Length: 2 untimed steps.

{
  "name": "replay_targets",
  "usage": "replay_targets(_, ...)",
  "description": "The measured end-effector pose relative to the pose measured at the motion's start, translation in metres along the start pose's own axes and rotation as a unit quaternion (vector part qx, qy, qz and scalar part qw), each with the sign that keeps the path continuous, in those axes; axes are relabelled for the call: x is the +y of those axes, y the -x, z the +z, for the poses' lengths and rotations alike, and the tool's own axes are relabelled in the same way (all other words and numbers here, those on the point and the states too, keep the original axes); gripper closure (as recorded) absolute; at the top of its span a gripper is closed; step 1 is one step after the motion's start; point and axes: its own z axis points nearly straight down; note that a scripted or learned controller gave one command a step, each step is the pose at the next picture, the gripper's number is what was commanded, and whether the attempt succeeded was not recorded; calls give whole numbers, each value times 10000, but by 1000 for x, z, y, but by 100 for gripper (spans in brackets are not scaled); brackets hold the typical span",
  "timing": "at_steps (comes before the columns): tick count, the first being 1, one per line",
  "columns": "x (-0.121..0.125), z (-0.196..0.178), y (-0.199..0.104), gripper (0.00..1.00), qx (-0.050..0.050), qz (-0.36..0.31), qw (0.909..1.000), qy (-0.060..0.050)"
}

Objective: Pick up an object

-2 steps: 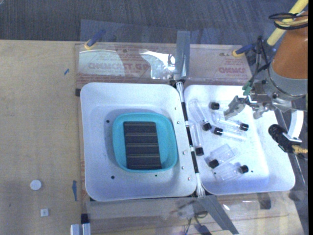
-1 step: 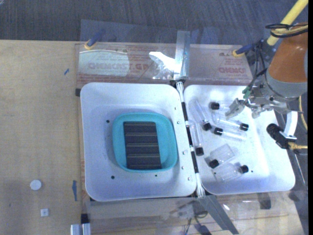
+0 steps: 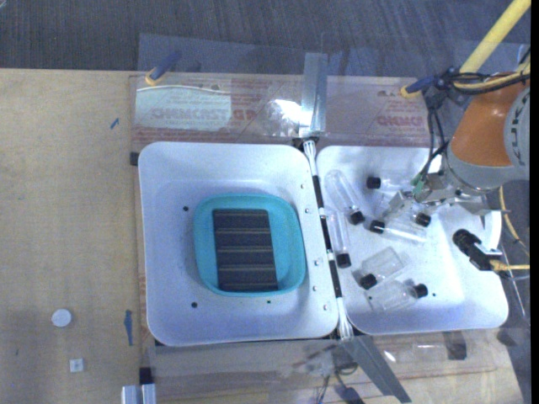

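The claw (image 3: 424, 194) is low in the right bin (image 3: 472, 310), among clear little tubes with black caps. I cannot tell how wide it is. One tube (image 3: 397, 230) lies flat just below it, its long side running left to right, black cap to the left.

Light brown wooden bench (image 3: 59, 209) fills left side. Dark grey carpet floor (image 3: 253, 7) along top edge. Clear plastic sheet (image 3: 253, 99) with red print at bench's far edge. Small white disc (image 3: 61, 317) near bottom left corner.
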Motion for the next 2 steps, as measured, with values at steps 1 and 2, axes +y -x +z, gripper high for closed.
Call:
replay_targets(1,27,2,15,0,3,21,10000,-1)
replay_targets(2,27,2,-5,0,3,-79,10000,1)
